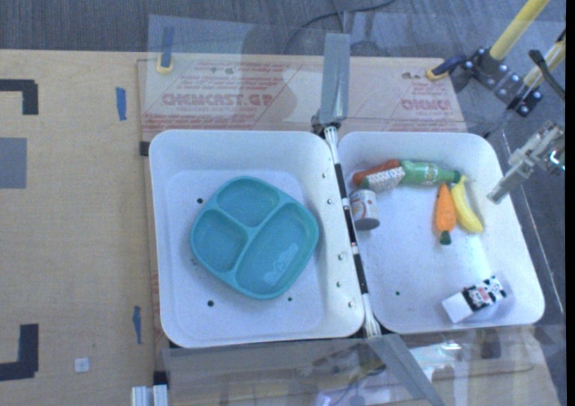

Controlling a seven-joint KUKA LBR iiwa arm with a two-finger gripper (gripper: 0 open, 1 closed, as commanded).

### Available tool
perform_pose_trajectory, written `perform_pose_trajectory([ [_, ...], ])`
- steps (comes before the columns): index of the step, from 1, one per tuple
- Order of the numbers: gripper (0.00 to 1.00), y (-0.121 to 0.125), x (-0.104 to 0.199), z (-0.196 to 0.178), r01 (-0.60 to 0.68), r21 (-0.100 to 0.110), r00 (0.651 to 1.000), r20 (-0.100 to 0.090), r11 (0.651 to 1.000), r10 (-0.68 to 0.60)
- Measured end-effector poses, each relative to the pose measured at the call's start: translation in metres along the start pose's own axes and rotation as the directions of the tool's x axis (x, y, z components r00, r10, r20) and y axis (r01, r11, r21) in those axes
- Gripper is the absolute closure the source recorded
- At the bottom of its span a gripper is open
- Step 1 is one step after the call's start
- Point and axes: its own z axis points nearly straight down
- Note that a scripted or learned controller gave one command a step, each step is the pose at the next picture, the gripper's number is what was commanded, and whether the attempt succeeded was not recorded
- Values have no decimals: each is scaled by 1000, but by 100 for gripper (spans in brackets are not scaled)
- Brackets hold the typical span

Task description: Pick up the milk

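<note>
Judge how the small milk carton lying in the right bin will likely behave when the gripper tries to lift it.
The milk carton lies on its side near the right bin's front corner, so it probably won't roll; its flat faces look grippable. Being small, it seems light and may slide if nudged. The nearby bin wall could crowd the gripper.

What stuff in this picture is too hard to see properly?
- End effector: in the camera view it sits at the right edge, small and blurred, so open or shut cannot be told.
- Milk: the carton's print is too small to read.
- Can: its label is too small and blurred to read.
- Green bottle: the carrot and banana lie at its right end; touching or apart is unclear.
</note>
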Motion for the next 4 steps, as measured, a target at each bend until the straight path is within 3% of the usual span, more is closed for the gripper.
perform_pose_trajectory([
  [1, 0, -46, 78, 173, -53, 1, 999, -4, 999, 53],
  [2, 0, -3, 1, 97, -135, 1, 991, -3, 991, 135],
  [3, 0, 6, 70, 169, -198, 3, 980, -5, 980, 198],
  [4, 100, 7, 68, 158, -199, -1, 980, -1, 980, 199],
])
